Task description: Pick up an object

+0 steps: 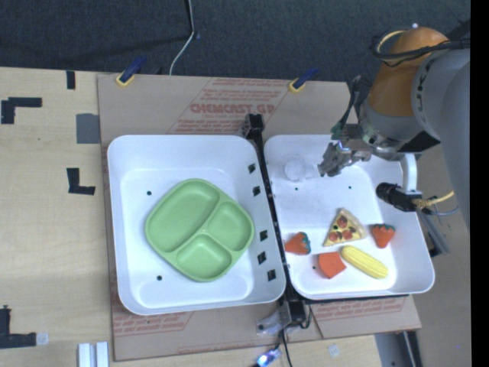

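From my seat the gripper [334, 161] is small and dark against the right bin [412, 281], and I cannot make out how its fingers stand. The arm [428, 75] runs off the right edge, so I see none of it beyond the orange band. A pale round thing [294, 167] just beside the gripper is too faint against the white floor for me to name. The cardboard sheet [221, 109] under both bins is mostly covered, its red print partly hidden. Something dark at the bottom edge [263, 358] is cut off and blurred.
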